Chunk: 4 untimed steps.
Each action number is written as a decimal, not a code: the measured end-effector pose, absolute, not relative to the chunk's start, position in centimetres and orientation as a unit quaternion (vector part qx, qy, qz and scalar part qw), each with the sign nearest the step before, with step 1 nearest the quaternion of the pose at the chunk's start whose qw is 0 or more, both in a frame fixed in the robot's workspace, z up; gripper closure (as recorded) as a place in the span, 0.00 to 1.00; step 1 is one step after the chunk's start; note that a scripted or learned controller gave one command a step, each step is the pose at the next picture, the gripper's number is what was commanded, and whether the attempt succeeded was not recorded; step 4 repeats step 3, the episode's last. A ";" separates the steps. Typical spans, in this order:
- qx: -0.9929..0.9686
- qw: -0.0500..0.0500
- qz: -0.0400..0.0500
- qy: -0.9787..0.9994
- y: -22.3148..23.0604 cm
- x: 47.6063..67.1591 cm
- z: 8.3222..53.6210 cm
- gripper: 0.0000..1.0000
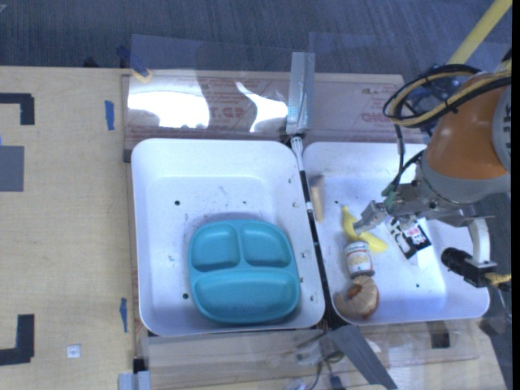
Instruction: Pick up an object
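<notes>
The right bin (pixel 455 295) holds a yellow banana-shaped toy (pixel 357 226), a small jar with a label (pixel 357 258), a round brown bun-like object (pixel 358 297) and a pale stick (pixel 317 197) by its left wall. My gripper (pixel 372 216) hangs over the bin's middle, right beside the yellow toy and partly over it. Its grey fingers point left and down. A black and white tag (pixel 413 238) hangs under the wrist. Nothing shows clearly between the fingers.
The left bin (pixel 162 177) bears a teal divided tray (pixel 241 270) in its near half. A clear plastic wall (pixel 211 96) stands behind the bins. The arm's orange band (pixel 463 145) and cables (pixel 431 92) loom at the right.
</notes>
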State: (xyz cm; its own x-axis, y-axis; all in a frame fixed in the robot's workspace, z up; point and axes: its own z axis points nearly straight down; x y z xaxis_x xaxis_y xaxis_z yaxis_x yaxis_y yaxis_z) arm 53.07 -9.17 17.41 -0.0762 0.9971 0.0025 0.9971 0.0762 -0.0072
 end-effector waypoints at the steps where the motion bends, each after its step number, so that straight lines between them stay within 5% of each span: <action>1: -0.650 -0.001 -0.002 -0.760 -9.8 55.1 8.7 0.00; 2: -0.649 -0.002 -0.003 -0.761 -9.7 55.3 9.5 1.00; 3: -0.612 -0.004 -0.004 -0.791 -3.8 55.2 19.3 1.00; 4: -0.612 -0.004 -0.004 -0.791 -3.8 55.2 19.3 1.00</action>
